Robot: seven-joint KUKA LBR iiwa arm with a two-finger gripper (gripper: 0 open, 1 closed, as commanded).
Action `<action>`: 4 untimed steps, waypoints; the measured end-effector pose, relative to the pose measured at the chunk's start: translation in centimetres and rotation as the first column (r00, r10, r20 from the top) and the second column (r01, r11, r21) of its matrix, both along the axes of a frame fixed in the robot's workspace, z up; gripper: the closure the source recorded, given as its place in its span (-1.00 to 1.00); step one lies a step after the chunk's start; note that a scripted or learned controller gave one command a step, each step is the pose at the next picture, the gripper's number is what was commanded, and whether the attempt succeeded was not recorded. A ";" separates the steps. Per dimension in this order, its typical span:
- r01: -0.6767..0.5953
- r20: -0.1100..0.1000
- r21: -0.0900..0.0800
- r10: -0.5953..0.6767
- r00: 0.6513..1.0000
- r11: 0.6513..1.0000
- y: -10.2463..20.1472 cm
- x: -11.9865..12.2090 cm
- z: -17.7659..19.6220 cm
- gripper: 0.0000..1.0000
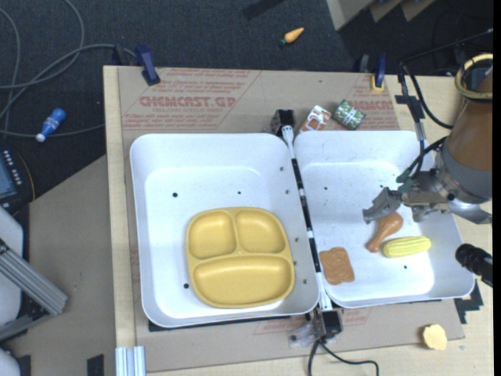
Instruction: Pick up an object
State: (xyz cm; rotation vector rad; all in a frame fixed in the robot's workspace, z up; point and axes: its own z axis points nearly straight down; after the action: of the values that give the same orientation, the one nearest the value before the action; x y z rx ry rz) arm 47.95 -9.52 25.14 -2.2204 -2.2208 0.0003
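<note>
In the right bin (344, 163) lie three toy foods: an orange-brown drumstick (384, 231), a yellow corn cob (405, 247) just right of it, and a flat brown piece (337, 265) near the bin's front left. My gripper (385, 204) hovers directly above the drumstick's upper end, reaching in from the right. Its grey fingers (379, 208) spread to the left with nothing visibly between them.
The left bin (156, 163) holds a yellow three-compartment plate (239, 255). Behind the bins on the cardboard lie a small carton (316, 118) and a green can (350, 114). A yellow item (434, 336) lies on the bench at the front right.
</note>
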 end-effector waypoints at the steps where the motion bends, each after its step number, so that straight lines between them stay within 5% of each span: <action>1: 0.006 -0.005 0.000 -0.006 1.000 1.000 -6.5 -0.2 -5.6 -1.00; 2: 0.003 0.012 -0.010 -0.003 1.000 1.000 -8.6 0.2 -15.8 -1.00; 3: -0.003 0.010 -0.005 0.003 1.000 1.000 -11.1 7.2 -16.6 -1.00; 4: 0.000 0.006 -0.003 0.000 1.000 1.000 -11.0 6.9 -15.6 1.00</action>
State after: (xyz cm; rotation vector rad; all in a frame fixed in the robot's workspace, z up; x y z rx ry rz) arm 54.84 -20.51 9.51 -2.2250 -2.2253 -0.0024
